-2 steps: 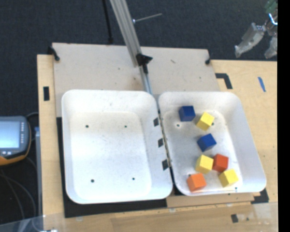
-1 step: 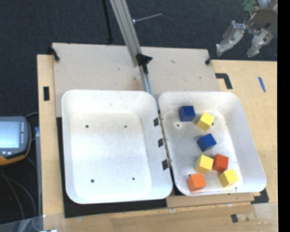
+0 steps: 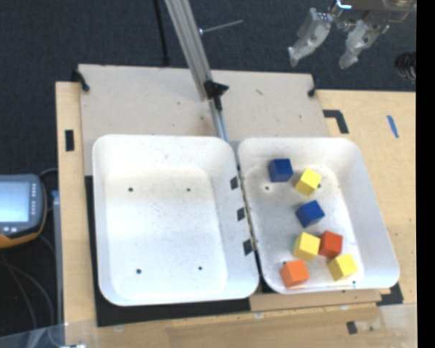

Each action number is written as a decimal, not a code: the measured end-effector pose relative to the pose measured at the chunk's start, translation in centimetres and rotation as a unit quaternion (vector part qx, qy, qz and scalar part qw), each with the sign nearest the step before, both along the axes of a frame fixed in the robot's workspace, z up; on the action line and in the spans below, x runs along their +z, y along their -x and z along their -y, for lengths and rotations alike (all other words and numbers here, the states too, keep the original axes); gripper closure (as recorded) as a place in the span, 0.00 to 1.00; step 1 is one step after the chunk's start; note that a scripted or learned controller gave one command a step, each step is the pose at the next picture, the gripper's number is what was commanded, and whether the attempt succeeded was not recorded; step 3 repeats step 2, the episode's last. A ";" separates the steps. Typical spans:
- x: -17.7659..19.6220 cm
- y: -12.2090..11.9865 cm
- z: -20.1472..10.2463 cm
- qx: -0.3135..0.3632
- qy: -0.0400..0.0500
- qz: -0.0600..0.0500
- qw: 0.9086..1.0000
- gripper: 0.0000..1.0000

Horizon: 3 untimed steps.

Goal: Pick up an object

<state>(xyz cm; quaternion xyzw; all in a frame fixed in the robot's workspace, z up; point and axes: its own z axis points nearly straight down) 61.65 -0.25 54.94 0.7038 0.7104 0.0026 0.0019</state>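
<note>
- Dark carpet surrounds your pale wooden table (image 3: 362, 122).
- Your hand (image 3: 328, 44) hangs released, its pale fingers spread apart.
- Small coloured cubes (image 3: 309, 212) lie in your right white bin (image 3: 370, 194).

- No text, label, brand or number can be read anywhere on the bench (image 3: 377, 133), the two white bins or the coloured blocks.
- The small screen device (image 3: 11, 203) off the bench's left edge shows a lit display, too blurred to read.
</note>
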 end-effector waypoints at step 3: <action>-0.2 2.7 -9.3 0.000 0.000 -0.003 1.000 0.00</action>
